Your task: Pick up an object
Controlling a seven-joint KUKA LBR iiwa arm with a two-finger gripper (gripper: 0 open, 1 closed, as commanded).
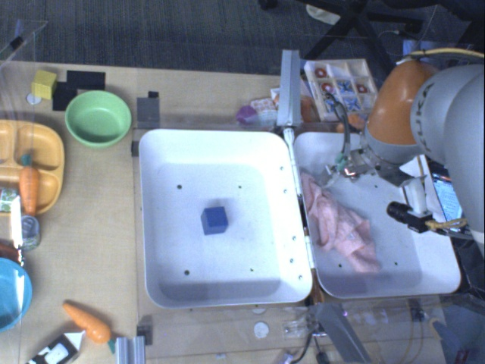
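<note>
A small blue cube (214, 220) lies near the middle of the left white bin (167, 165). A crumpled pink cloth (339, 224) lies in the left half of the right white bin (424, 268). My gripper (345, 168) hangs over the back of the right bin, just above and behind the upper end of the cloth. The grey arm with its orange band (400, 105) reaches in from the right and hides the bin's back right corner.
A green bowl (98, 117), a yellow tray (30, 165) with a carrot, a blue plate (11, 294) and another carrot (87, 321) lie on the bench left of the bins. Small packets and a purple item (246, 114) sit behind the bins.
</note>
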